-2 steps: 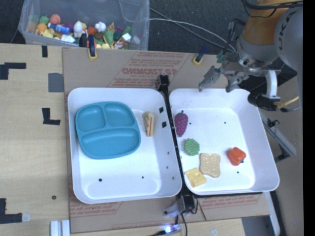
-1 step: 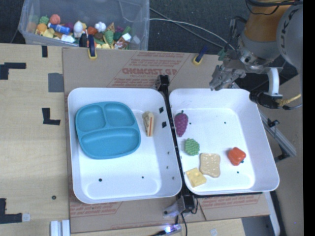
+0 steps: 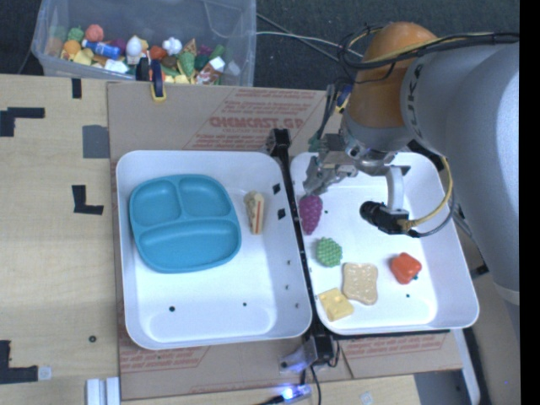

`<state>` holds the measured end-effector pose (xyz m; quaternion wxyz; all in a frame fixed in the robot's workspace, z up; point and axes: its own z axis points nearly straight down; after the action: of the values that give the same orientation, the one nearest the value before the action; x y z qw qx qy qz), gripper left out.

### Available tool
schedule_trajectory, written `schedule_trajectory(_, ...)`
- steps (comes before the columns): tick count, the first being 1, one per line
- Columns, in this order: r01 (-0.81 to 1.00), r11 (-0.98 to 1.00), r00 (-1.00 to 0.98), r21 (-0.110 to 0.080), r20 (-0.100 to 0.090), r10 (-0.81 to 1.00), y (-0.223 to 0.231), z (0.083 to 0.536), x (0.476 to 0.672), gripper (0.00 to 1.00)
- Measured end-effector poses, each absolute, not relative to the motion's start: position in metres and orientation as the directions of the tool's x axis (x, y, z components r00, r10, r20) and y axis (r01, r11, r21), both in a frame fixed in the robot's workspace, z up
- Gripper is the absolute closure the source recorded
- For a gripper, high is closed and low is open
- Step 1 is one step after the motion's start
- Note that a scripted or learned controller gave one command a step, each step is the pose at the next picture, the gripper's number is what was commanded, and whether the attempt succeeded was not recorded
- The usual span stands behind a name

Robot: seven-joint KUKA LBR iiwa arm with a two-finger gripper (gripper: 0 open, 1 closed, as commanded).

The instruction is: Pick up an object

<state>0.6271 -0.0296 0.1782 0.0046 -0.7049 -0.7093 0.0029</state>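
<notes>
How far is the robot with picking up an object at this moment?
Done: the gripper is down in the right bin, just above the purple grapes. In hand: nothing seen between its fingers. Left: grasping and lifting; grapes, green piece, toast, cheese and red pepper all lie in the bin.

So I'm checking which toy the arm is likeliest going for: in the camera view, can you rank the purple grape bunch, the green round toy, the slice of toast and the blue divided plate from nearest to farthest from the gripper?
From the gripper:
1. Purple grape bunch, right bin, just below it.
2. Green round bumpy toy, lower in the right bin.
3. Tan toast slice, near the right bin's bottom.
4. Blue divided plate, left bin.
</notes>
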Motion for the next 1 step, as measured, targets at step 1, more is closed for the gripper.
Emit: schedule_trajectory(1,1.000,0.000,0.000,0.006,0.000,1.000,-0.0444,0.3140,0.5809,1.00)
